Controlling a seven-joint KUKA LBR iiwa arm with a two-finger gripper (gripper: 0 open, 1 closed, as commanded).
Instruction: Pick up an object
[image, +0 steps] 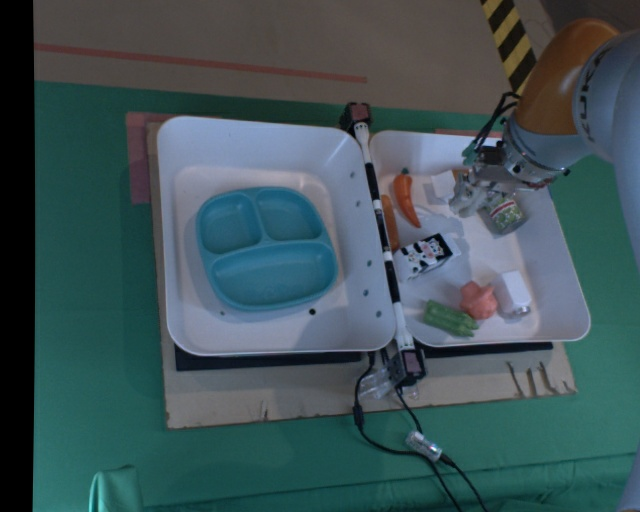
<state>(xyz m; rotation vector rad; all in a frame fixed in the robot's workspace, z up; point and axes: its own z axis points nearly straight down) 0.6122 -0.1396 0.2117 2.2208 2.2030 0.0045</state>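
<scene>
The end effector (484, 196) hangs over the upper part of the right bin (560, 290), its pale metal fingers pointing down beside a small clear jar (503, 212) with green specks inside; from here I cannot tell how far the fingers are spread or whether they grip the jar. The 2 bins are shallow, glossy white plastic with rounded corners, sitting on a surface draped in green cloth (90, 300). In the left bin (180, 150) lies a smooth teal plate (266, 248) moulded into 3 compartments. The right bin holds an orange carrot (405, 198) with a green top, a boxy cow-patterned carton (427, 255) lying tilted, a knobbly green pea pod (450, 319), a soft-looking pink lump (479, 299) touching the pod's end, and a small white block (516, 291) just beside it.
</scene>
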